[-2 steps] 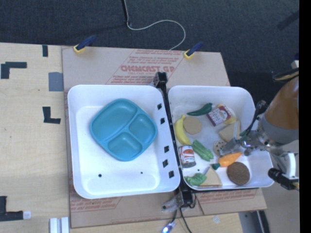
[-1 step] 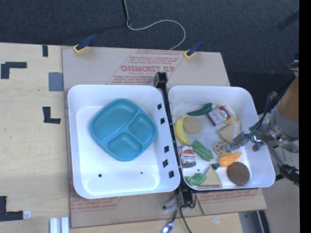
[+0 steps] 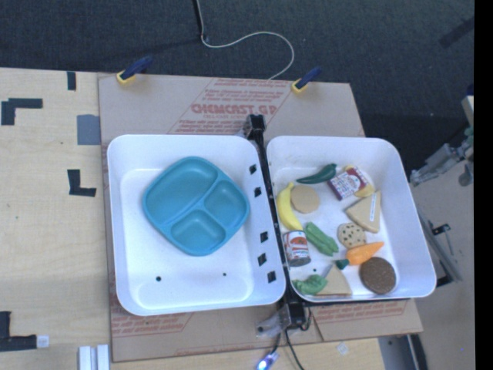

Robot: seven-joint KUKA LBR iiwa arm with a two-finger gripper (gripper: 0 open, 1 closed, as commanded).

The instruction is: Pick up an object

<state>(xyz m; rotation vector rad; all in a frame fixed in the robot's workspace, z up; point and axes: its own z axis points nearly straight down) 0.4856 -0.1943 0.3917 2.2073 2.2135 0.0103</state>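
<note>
food (image 3: pixel 339 222) crowds the near right bin (image 3: pixel 412 230) for picking; blue plate (image 3: pixel 196 205) waits left; my jaws' state i cannot tell.

At the lower middle of the frame, we cannot read the small can (image 3: pixel 297 248)'s label, and the green item (image 3: pixel 310 285) beside the sandwich wedge (image 3: pixel 336 284) is too blurred to name.

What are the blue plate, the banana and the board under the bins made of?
Blue plate: looks like moulded plastic, one even matte colour with three pressed compartments. Banana: probably toy plastic, given its flat uniform yellow; too small to be sure. Board under the white bins: cardboard by its look, dull brown with red print, held by clamps at its far corners.
</note>
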